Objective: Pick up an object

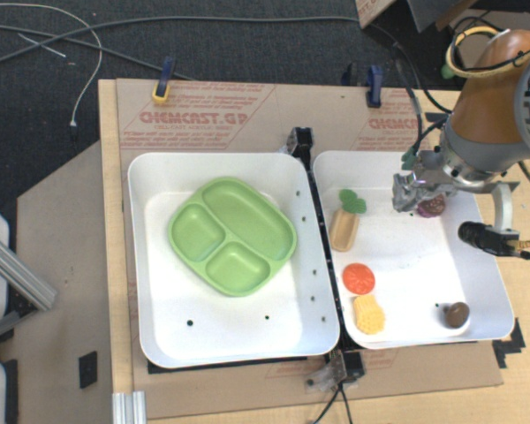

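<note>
1. Dark carpet with loose cables surrounds a cardboard-topped bench (221, 117) that bears two shallow white bins side by side.
2. Filling much of the left bin (159, 316) is a green divided plate (232, 236), lying flat.
3. From the right, the grey arm (495, 104) with its orange band bends down over the right bin (477, 281), wrist low at the far right corner.
4. Its gripper (417, 193) points down just beside a dark reddish object (433, 206); whether the jaws are wide or closed cannot be told.
5. Smaller items in the right bin: a tan piece with a green top (345, 223) near the divider, an orange-red disc (359, 278), a yellow piece (368, 314) just below it, and a brown lump (456, 314) at the near right corner.
</note>
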Controlling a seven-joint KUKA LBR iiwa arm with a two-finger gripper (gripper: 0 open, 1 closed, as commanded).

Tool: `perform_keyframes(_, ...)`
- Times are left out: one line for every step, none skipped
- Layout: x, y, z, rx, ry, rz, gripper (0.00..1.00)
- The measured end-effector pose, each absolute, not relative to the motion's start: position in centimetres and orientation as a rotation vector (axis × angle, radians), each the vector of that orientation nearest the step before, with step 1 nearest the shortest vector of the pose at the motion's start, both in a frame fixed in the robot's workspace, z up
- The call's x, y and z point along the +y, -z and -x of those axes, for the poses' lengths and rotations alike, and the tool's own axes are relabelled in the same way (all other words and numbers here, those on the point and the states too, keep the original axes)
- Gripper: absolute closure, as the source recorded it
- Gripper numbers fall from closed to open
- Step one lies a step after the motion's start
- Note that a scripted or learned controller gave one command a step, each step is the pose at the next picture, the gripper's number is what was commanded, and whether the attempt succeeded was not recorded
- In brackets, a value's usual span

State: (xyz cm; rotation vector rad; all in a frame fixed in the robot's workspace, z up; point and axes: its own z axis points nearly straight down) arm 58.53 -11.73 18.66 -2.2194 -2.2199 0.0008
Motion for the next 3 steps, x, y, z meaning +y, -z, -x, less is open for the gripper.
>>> perform_keyframes(-11.7,-18.7,-58.5,-2.220,0.000,2.220,0.00)
perform_keyframes(-11.5,-14.6,-58.8,-2.218,-0.002,2.220,0.00)
perform_keyframes(-10.8,-9.1,-57.9,-2.215,-0.006,2.216,0.00)
